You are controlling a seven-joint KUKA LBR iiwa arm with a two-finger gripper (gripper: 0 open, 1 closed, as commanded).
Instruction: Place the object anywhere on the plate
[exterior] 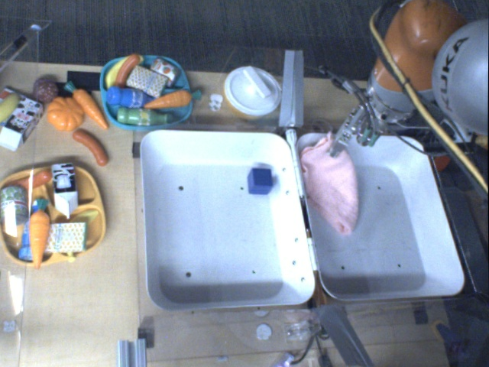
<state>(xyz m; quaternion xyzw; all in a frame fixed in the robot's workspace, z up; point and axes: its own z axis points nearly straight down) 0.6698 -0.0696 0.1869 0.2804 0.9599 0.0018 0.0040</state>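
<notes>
A pink cloth lies along the left side of the right bin, its top corner drawn up to a point. My gripper sits at that corner, near the bin's far left, with its fingers pinched on the cloth's tip. A small blue cube rests in the left bin, toward its far right, well apart from the gripper.
Behind the bins stands a yellow bowl with a white lid. A blue bowl of toy food and a yellow tray of toy food sit at the left, with loose toy vegetables near them.
</notes>
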